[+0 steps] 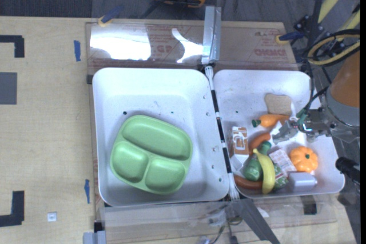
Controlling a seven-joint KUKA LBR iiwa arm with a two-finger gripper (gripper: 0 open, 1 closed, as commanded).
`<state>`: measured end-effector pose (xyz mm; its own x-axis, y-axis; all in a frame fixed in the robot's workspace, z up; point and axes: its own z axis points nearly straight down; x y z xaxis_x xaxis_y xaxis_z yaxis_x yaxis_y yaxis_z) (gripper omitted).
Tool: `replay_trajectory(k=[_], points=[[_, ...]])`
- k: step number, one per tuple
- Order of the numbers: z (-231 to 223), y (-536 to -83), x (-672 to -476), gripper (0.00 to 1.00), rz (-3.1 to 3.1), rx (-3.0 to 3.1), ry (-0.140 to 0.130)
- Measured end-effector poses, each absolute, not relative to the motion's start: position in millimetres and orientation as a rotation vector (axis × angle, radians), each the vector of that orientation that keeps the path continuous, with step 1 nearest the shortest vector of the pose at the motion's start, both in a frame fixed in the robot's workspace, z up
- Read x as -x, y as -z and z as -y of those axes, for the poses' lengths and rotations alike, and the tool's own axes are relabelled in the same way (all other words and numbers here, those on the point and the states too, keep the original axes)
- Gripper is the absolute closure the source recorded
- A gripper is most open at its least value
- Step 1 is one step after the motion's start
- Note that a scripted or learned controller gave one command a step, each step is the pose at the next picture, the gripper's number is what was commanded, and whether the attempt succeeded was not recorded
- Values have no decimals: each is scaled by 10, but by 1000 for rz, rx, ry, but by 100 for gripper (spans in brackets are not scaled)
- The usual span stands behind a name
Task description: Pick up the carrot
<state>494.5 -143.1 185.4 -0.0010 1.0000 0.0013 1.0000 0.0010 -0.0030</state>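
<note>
I see the carrot [271,120] lying in the right bin [229,86], just below the slice of bread [278,104] and toward that bin's middle. My gripper [289,130] sits low at the carrot's right end, near its green top, but the metal there blurs together and I cannot tell how wide the claw is or whether it has anything in it. Judging from this, I am at the reach or closing step, with nothing clearly lifted yet.

My worry is the crowding. Just below the carrot lie a red pepper [258,140], a banana [265,170] and a small carton [239,140], and a little pumpkin [303,159] sits below and right of it. A claw closing at the tapered end could slip off, or nudge the carrot into the pepper. It could also catch the pepper instead, since both are orange-red and close together
</note>
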Motion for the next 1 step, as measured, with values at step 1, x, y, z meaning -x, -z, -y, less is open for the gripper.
replay_trajectory(k=[1], points=[[1431, -1950, -4954, 100, 2222, 2219, -1]])
